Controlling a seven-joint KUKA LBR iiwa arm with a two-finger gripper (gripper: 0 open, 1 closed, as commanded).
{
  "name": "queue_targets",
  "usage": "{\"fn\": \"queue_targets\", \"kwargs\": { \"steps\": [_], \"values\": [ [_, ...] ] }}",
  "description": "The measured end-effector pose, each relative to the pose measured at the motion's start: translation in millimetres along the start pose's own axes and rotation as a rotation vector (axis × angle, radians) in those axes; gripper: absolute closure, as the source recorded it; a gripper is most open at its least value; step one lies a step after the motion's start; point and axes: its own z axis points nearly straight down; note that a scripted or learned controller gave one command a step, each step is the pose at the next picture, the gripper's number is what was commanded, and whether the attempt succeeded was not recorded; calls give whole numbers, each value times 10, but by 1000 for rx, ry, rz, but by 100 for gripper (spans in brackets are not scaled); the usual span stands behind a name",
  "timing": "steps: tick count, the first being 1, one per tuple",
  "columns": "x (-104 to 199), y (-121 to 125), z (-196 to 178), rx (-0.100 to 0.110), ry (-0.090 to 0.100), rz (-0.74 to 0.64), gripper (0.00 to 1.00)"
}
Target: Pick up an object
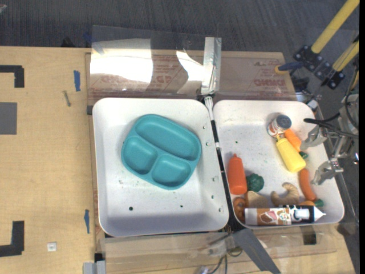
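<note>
The right bin (251, 124) holds several small things. Among them are an orange bottle (237, 174), a small green object (255, 182), a yellow bottle with an orange cap (290, 154) and a round red-and-white can (279, 124). It also holds an orange carrot (306, 185), a brown toy figure (284, 196) and a white tube with a brown label (282, 214) along the front wall. My gripper (317, 156) hangs at the bin's right rim, just right of the yellow bottle and carrot. It is open, its metal fingers spread with nothing between them.
The left bin (114, 204) carries a teal divided plate (162, 151). A clear plastic sheet and cardboard (148, 73) lie behind both bins. Yellow-and-black stand bars (331, 27) rise at the top right. Wooden bench surface (40, 153) extends to the left.
</note>
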Motion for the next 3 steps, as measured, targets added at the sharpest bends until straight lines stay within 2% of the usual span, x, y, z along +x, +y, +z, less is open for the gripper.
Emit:
{"fn": "queue_targets", "kwargs": {
  "steps": [1, 2, 3],
  "values": [
    [-501, -174, 1471, -6, 16, 7, 0],
    [-264, -163, 1613, 2, -7, 27, 0],
    [-465, -12, 1613, 2, -8, 28, 0]
  ]
}}
